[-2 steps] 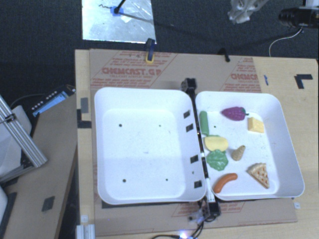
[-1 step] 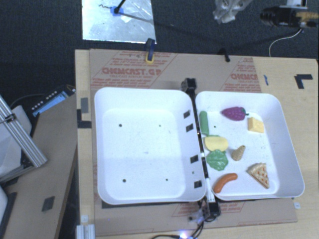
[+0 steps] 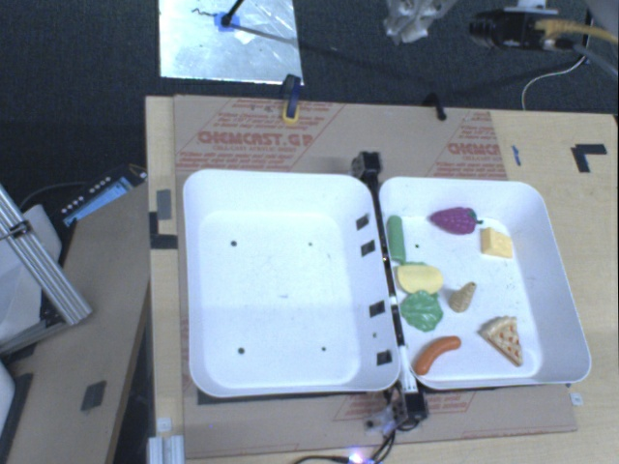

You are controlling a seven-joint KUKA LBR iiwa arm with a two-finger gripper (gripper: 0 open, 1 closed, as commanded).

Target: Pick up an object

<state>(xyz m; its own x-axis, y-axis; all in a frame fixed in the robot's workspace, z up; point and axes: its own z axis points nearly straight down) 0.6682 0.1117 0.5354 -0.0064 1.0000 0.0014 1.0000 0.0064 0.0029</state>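
Note:
The right bin (image 3: 559,288) holds several toy foods. A purple eggplant (image 3: 455,220) and a yellow cheese block (image 3: 497,243) lie at its far side. Along its left wall lie a green cucumber (image 3: 396,238), a yellow lemon (image 3: 420,278) and a green leafy piece (image 3: 422,309). A tan piece (image 3: 463,296), a pizza slice (image 3: 503,339) and an orange sausage (image 3: 437,353) sit nearer the front. My gripper (image 3: 418,15) hangs high at the top of the view, beyond the bench's far edge and well away from the bins.
The left bin (image 3: 198,259) adjoins the right one. A yellow and blue clamp (image 3: 290,100) sits on the cardboard's far edge. A shiny metal sheet (image 3: 229,27) lies on the floor behind. An aluminium frame (image 3: 39,269) stands at the left.

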